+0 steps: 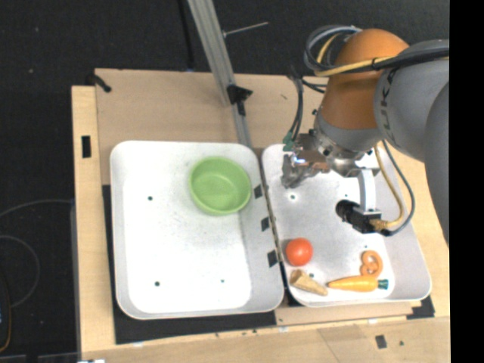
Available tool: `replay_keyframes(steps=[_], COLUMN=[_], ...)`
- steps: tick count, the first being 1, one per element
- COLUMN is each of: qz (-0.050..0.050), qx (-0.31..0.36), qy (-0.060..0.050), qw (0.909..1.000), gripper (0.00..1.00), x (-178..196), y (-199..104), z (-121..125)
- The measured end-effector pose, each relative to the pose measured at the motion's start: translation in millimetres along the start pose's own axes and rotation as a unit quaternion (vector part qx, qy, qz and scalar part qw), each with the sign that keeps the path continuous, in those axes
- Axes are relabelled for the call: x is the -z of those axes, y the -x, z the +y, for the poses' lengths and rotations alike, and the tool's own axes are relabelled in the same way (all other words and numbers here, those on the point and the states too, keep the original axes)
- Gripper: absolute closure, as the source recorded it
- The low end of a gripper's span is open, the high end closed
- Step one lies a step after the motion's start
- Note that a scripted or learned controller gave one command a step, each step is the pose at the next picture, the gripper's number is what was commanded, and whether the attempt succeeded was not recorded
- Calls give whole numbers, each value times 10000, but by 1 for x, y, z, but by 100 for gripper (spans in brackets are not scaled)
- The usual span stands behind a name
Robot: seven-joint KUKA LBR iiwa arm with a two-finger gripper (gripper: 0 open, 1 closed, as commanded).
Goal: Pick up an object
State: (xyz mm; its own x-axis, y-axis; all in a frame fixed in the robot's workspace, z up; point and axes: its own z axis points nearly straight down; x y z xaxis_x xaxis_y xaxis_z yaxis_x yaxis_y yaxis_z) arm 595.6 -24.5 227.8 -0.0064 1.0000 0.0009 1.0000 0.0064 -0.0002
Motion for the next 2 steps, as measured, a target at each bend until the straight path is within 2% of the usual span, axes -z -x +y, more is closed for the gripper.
replay_keyframes(steps=[1, 2], qz=[8, 8], qx=[7, 12], qy=[5, -4], qw=[10000, 10000], gripper=[100, 100], x=[10, 7], y=[-47, -107], z=[-7, -25])
